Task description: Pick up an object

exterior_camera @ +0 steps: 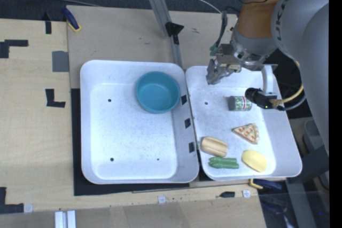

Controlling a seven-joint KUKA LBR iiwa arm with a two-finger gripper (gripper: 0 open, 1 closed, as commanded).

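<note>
My gripper point(215, 76) hangs over the back left corner of the right bin point(214, 109), with nothing visible between its fingers. A small can with a green and white label point(240, 103) lies on its side a little to the gripper's right and nearer the front. Further forward in the same bin are a pizza slice point(247, 133), a bread roll point(214, 145), a green bean pod point(223, 163) and a yellow lemon-like piece point(254, 160). A blue bowl point(157, 92) sits at the back of the left bin point(128, 141).
A slanted metal pole point(157, 0) rises behind the bins, its foot near the gap between them. The arm's black cable fitting point(262, 99) sticks out beside the can. Dark tape marks lie on the bench to the left.
</note>
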